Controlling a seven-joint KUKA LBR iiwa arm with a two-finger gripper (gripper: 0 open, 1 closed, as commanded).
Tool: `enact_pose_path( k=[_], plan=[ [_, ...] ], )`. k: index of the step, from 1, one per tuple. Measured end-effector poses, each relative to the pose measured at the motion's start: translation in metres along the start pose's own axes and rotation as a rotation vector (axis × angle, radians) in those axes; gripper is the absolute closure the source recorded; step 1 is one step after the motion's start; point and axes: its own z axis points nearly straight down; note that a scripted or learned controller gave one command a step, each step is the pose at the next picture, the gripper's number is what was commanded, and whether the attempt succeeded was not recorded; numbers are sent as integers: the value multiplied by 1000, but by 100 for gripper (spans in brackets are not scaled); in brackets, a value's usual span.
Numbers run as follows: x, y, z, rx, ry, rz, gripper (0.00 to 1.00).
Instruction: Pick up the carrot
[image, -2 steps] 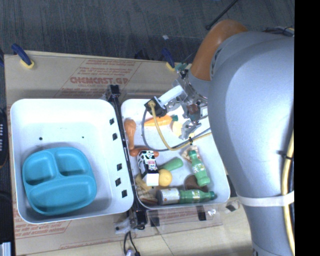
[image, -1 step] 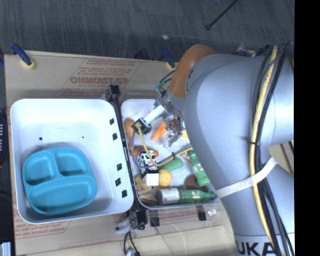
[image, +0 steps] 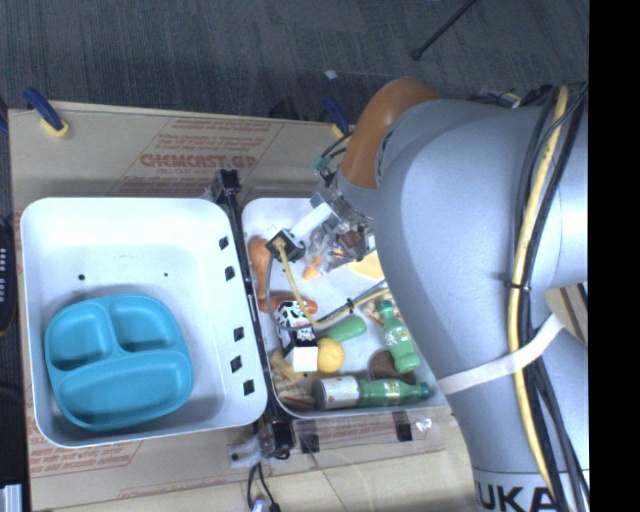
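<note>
1 gripper (image: 322, 243): I see it over the right bin (image: 262, 212); its grip, I cannot tell.
Carrot (image: 260, 262): by that bin's left wall.

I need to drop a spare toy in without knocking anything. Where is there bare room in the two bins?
Left bin: its bare upper half, above the blue tray, plus a strip right of the tray. Right bin: crowded; the gripper hangs above toys packed down to the green bottle.
</note>
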Motion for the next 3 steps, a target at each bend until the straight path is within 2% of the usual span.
enact_pose_path(
  k=[1,2,3],
  plan=[
    [0,0,0,1,-1,-1,0],
    [-55,-13,21,-6,1,56,0],
    [-54,-14,11,0,-4,49,100]
  ],
)
